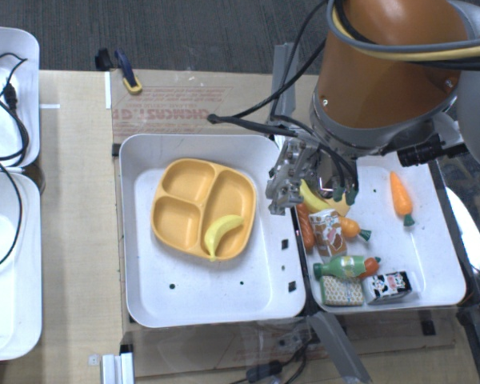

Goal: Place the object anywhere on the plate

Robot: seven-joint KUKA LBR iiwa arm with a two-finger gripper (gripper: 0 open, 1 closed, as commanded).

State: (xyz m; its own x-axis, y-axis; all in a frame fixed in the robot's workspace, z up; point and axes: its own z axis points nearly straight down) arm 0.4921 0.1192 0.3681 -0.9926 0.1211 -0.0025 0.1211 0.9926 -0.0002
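Note:
An orange divided plate lies in the left bin. A yellow banana rests in the plate's right compartment. My gripper hangs over the left edge of the right bin, just right of the plate, under the big orange wrist band. A yellow object sits directly below the gripper; whether it is held is unclear from this angle.
The right bin holds a carrot, a red sausage, a printed packet, a green bottle, a cracker and a small milk carton. Black cables trail from the arm across the bin's top edge.

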